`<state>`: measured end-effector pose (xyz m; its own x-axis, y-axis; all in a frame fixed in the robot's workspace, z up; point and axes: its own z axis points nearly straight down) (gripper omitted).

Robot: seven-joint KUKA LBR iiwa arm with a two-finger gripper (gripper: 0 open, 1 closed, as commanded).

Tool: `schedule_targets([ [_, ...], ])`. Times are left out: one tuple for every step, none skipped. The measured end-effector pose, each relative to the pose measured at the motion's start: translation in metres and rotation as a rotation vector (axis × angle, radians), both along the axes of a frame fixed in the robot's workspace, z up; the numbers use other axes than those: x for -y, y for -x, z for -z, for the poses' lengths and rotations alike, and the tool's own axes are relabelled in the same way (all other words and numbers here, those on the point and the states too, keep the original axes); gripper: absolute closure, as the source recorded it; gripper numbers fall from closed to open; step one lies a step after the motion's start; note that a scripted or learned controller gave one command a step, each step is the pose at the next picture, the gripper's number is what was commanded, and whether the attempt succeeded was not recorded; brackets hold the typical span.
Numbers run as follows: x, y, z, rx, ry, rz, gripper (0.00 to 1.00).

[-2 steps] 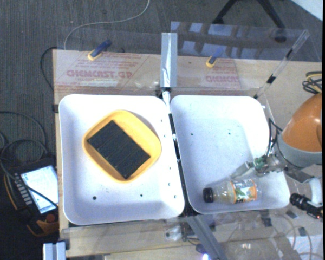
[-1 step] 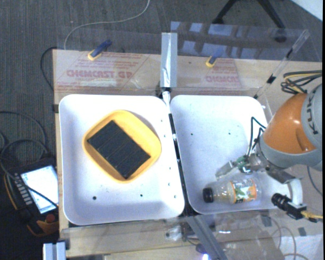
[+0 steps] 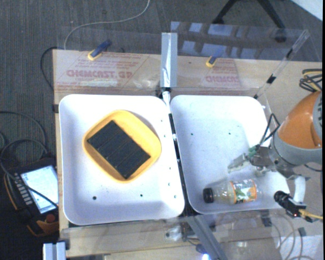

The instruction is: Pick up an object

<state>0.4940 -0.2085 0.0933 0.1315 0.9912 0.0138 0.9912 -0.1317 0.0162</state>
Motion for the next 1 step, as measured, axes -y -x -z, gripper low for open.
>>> schedule_targets([
  [0.0028,0.0041,0.0004,-0.001,0.02,-0.341,0.0],
])
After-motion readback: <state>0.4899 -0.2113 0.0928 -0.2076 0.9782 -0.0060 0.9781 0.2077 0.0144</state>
